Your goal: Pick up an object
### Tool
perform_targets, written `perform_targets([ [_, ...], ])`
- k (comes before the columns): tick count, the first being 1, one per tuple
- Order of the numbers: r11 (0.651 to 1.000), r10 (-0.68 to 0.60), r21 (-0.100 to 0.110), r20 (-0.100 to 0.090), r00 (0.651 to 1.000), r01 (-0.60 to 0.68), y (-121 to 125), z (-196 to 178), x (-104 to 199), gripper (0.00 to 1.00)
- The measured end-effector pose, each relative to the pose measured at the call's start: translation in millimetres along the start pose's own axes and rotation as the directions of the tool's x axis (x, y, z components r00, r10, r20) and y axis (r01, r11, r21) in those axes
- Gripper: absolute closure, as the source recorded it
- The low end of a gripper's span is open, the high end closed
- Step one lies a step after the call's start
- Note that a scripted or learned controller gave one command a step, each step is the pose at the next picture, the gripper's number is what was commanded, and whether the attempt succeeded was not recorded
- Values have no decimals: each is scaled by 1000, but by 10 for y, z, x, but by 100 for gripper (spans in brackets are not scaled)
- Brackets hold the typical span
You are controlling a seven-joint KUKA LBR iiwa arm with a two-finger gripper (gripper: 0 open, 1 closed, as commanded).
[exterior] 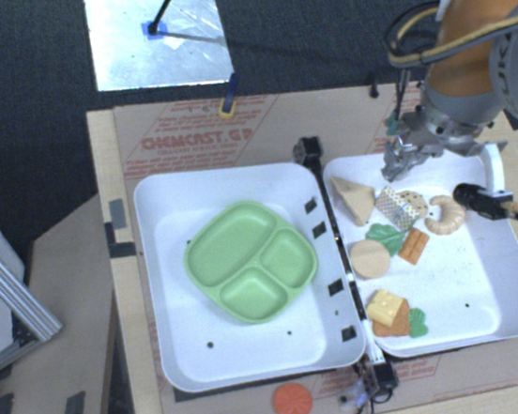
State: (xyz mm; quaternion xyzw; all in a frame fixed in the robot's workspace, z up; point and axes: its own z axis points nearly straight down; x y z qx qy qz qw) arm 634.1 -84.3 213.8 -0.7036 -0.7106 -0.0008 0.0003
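The right bin holds several toy food items: a tan wedge, a speckled block, a croissant, a round tan disc, an orange waffle piece on a green leaf, and a yellow cheese chunk with a green bit. My gripper hangs over the bin's far edge, just above and behind the speckled block. I see nothing between its fingers.
The left bin holds a green divided plate. A black divider with clips runs between the bins. An orange disc lies on the bench in front. A shiny sheet lies at the back.
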Motion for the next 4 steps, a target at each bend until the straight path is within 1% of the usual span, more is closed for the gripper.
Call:
perform_targets([
  [1,1000,1,2,0,1000,-1,-208,41,438,100],
  [2,1000,1,3,-1,1000,-1,-489,83,921,100],
  [3,1000,1,1,-1,1000,-1,-759,-92,1355,100],
  [4,1000,0,2,-1,1000,0,-1073,-167,1779,100],
])
